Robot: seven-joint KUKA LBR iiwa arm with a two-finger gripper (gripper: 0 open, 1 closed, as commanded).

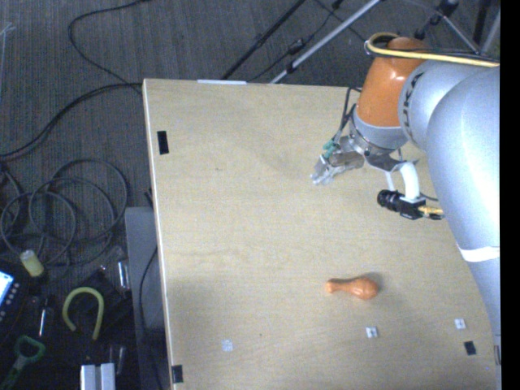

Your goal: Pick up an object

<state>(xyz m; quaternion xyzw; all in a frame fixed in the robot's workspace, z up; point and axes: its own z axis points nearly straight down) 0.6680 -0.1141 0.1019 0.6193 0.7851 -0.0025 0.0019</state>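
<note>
One small orange pear-shaped object [354,288], smooth and glossy, with a rounded bulb at its right end and a narrow neck pointing left, lay on its side on the flat tan wooden surface [244,218]. It was the single loose item on that board. One hand [323,172], pale metal with a touch of green at its base, hung well above and slightly left of the orange object, apart from it and with nothing seen between its tips; whether its tips stood apart or together could not be told at that size. Behind the hand rose one thick grey arm [459,153] with a glossy orange band [386,84]. One short black fitting [400,203] jutted from the wrist, up and right of the orange object. Four small black tabs and three small pale squares marked the surface, most of them below the orange object. Left of the surface, dark cables [65,210] coiled on grey ribbed carpet, with one green U-shaped hook [84,307].
</note>
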